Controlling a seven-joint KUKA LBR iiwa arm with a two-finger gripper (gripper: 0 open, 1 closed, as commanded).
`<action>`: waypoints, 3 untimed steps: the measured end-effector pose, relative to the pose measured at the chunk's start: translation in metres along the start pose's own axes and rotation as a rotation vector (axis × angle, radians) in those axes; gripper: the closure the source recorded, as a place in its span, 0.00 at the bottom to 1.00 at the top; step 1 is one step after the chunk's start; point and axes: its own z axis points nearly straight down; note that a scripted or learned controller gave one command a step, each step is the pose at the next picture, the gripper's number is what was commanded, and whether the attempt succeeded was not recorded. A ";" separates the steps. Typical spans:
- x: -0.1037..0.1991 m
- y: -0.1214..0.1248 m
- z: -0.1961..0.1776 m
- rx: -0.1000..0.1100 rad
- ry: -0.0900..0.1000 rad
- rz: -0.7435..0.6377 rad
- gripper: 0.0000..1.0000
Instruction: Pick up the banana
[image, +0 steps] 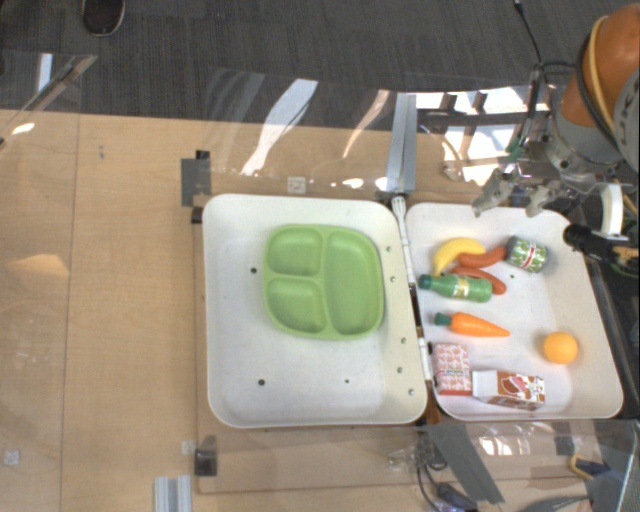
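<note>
The yellow banana (454, 253) lies at the back left of the right bin (590, 300), curved, with a red sausage-shaped toy (481, 258) touching its right side. My gripper (515, 198) hovers over the bin's far rim, behind and to the right of the banana and well apart from it. Its two fingers (487, 196) are spread open and there is nothing between them.
A green bottle (458, 287) lies just in front of the banana, then a carrot (478, 325). A green can (527, 254), an orange (561, 348) and two cartons (508, 388) share that bin. The left bin (230, 330) holds a green divided plate (325, 280).
</note>
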 end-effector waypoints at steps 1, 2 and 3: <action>0.001 -0.016 0.123 -0.006 0.000 0.118 0.00; 0.001 -0.016 0.112 -0.005 -0.002 0.110 1.00; 0.050 -0.067 0.134 -0.026 0.001 0.282 1.00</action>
